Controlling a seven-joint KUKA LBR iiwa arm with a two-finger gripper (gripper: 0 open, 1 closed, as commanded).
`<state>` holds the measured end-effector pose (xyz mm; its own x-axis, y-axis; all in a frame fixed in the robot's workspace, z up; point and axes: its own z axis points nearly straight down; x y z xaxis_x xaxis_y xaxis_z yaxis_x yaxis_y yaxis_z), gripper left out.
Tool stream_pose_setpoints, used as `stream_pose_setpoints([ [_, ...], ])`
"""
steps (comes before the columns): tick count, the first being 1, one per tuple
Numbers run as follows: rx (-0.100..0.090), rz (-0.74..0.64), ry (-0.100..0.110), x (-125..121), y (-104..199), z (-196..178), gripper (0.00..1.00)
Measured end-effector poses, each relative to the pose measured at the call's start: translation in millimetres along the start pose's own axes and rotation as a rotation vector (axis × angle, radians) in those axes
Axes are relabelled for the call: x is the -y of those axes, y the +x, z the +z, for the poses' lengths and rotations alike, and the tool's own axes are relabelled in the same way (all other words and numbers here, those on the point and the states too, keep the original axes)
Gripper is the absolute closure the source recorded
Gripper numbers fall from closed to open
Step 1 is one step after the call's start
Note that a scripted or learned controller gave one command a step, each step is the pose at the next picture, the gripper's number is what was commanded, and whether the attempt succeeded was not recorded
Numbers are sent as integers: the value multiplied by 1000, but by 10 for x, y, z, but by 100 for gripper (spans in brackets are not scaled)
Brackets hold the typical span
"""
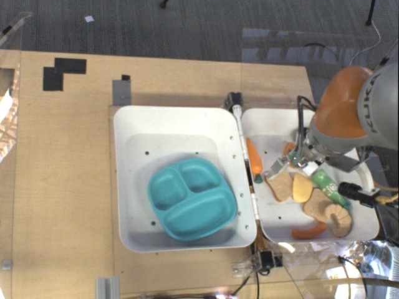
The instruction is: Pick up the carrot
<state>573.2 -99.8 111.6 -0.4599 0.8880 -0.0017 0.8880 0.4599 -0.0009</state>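
Currently I see the gripper (pixel 282 165) spread wide, holding nothing, just right of the carrot (pixel 253 157), which lies along the right bin's (pixel 268 120) left wall.

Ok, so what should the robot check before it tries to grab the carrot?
1. Carrot in view: ok, it lies along the left wall of the right bin.
2. Carrot free of other food: ok, the bread slice sits apart from it.
3. Gripper above the carrot: not ok, it is off to the carrot's right, over the food pile.
4. Gripper open wide enough: cannot tell.
5. Room beside the bin wall: cannot tell, the carrot looks very close to it.
6. Teal plate out of the way: ok, it is in the left bin.
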Motion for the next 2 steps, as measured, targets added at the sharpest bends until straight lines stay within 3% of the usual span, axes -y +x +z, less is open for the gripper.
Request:
stream_pose_setpoints([
  [1, 10, -166, -14, 511, 221, -1117, 0],
  [2, 16, -277, -20, 387, 237, 213, 0],
])
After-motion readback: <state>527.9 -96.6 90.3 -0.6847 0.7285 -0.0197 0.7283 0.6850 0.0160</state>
